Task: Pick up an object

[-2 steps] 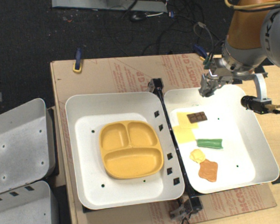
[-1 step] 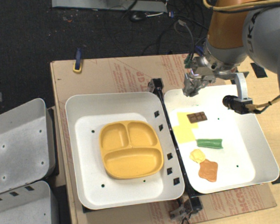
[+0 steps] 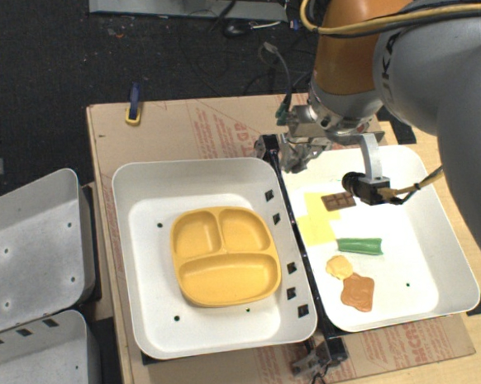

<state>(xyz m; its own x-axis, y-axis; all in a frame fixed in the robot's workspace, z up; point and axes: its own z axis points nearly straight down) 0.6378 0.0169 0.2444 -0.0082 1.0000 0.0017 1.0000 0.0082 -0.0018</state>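
The right bin [image 3: 444, 245] holds several small items: a flat pale-yellow square [image 3: 316, 220], a brown chocolate-like piece [image 3: 337, 202], a green bean-shaped piece [image 3: 360, 245], a tan chip [image 3: 339, 266] and an orange piece [image 3: 358, 293]. My gripper [image 3: 298, 152] hangs over the far left corner of the right bin, close to the divide between the two bins. It is above and behind the yellow square and apart from all the items. Nothing is seen held in it.
The left bin [image 3: 142, 203] carries a yellow divided plate [image 3: 226, 256] in its middle. The grey arm with its orange band [image 3: 352, 29] covers the upper right. A black fitting on a cable [image 3: 366, 188] hangs beside the chocolate piece. A blue-yellow clip [image 3: 134, 110] lies on the board.
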